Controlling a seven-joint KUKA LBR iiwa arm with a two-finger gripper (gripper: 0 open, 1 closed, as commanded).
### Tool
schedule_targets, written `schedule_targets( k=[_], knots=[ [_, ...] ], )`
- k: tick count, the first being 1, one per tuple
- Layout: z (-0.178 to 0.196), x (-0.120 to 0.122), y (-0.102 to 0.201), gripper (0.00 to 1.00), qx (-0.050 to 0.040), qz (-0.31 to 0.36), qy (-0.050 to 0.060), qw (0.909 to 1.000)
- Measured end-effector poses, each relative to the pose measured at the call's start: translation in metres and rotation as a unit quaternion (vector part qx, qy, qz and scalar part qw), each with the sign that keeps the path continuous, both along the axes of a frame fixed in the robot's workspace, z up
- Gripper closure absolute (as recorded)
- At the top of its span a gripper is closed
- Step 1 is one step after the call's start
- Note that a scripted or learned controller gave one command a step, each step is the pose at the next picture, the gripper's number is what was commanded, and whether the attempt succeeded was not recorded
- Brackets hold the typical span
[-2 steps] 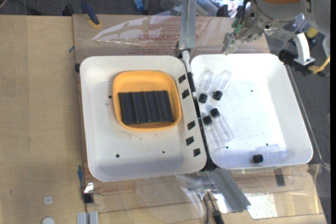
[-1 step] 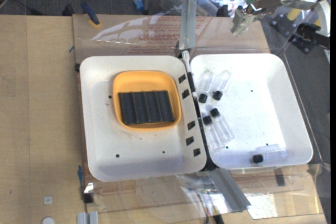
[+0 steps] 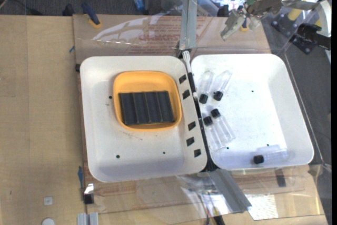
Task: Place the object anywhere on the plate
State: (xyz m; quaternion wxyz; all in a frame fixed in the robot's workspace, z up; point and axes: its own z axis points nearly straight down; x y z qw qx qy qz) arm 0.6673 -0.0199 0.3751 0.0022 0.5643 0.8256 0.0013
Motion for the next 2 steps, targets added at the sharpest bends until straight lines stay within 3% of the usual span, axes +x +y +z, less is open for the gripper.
schedule_targets(
  k=[1,2],
  knots=[
    [0.012,0.001,0.001,1.0,-0.0007,0.001,-0.004,1.0],
    [0.063,0.0,-0.082,1.0,-0.0023,0.144,-0.003,0.9895]
  ],
)
